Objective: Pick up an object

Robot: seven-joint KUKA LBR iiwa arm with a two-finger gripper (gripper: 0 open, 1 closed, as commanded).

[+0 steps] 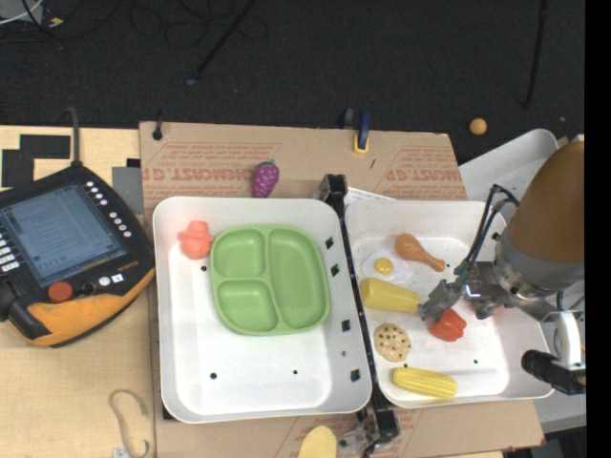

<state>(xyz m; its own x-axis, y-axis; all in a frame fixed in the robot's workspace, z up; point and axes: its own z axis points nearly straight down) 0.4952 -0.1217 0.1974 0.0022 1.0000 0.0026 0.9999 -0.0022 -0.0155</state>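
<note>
Since lying closest to the gripper (442,301), best treated as the target: red toy (448,326), resting on the floor of the right bin (496,375), roughly mid-bin and toward the arm's side. Just below the gripper and right beside it, perhaps touching; cannot say which. Not seen lifted or clamped.

Cannot tell how wide or narrow the gripper stands: too dark, and tangled with cable and mount.

Judged by look, probably hollow moulded plastic: light, stiff, smooth, a little slippery, not fragile. Rounded and lumpy too, so likely to roll or squirt sideways under an off-centre pinch. Better to come straight down and close across the widest part of the body, low toward the bin floor, keeping off any tapering end. Little force needed, just enough to beat the slick skin.

Close around it: yellow toy corn cob (389,297) to the left of the gripper, cookie (390,341) lower left, second yellow cob (425,382) near the front wall, toy drumstick (420,251) and small yellow piece (383,266) further back. Apparently room enough for a clean pinch, tightest on the corn-cob side.

Well apart, in the left bin (248,394): green divided plate (269,280) and pink-orange toy (195,239). Behind, on cardboard, purple toy grapes (265,177).
</note>
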